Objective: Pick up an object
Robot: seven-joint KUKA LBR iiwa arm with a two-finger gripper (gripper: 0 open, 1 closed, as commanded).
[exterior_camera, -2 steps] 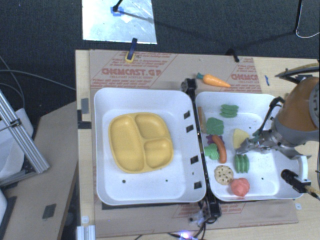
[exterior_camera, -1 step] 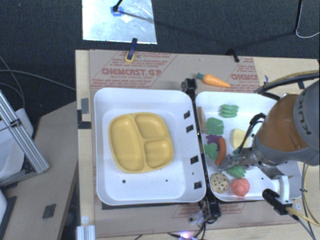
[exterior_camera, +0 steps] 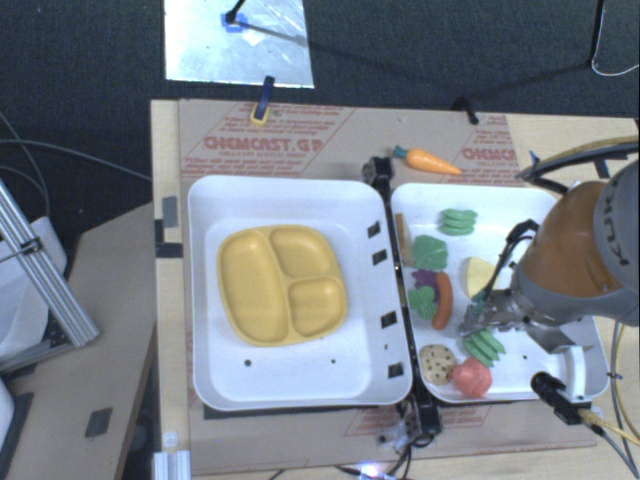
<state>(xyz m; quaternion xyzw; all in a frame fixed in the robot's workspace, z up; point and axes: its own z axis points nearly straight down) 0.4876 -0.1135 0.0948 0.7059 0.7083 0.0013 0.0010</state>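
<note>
The fingers (exterior_camera: 478, 318) hang low in the right bin (exterior_camera: 520, 393), whether open or closed I cannot tell. Just below them lies a green ridged toy (exterior_camera: 485, 346) (the likeliest pick); beside them an orange sausage (exterior_camera: 442, 301). Best descend squarely over one piece, avoiding neighbours.

Yellow divided plate (exterior_camera: 282, 283) in left bin (exterior_camera: 205, 218); carrot (exterior_camera: 428, 160) on bench.

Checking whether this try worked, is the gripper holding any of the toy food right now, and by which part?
Cannot be told. The gripper is down in the right bin, just above the green toy vegetable, but nothing is visibly between its fingers.
</note>
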